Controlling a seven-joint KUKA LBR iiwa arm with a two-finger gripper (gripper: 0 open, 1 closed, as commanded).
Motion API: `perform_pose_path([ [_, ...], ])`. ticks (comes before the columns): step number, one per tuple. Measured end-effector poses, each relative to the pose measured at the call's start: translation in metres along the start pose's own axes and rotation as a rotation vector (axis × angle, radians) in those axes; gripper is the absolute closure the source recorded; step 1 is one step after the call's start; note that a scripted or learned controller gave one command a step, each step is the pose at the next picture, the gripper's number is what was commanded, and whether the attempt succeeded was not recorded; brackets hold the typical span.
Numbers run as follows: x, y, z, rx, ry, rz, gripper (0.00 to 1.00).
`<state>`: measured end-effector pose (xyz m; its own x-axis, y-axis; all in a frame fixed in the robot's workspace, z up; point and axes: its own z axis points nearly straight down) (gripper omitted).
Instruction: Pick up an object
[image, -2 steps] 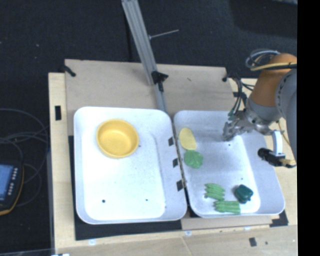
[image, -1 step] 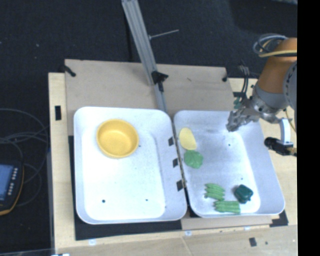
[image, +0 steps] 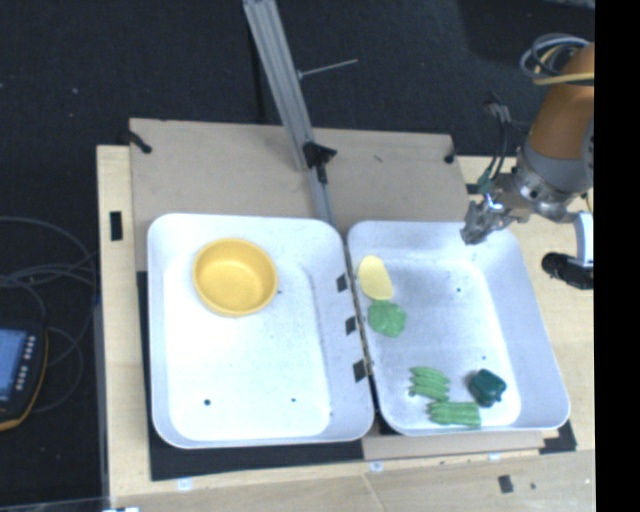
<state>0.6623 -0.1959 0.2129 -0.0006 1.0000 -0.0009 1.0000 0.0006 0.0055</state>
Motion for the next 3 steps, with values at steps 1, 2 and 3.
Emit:
perform_pose_path([
  [1,-0.001,0.0,0.003,0.005,0.0,0.001,1.0],
  [2,0.048,-0.009,-0.011,0.003,0.001,-0.002,1.0],
  [3,0.102,-0.017,-0.02,0.004,0.002,-0.003,1.0],
])
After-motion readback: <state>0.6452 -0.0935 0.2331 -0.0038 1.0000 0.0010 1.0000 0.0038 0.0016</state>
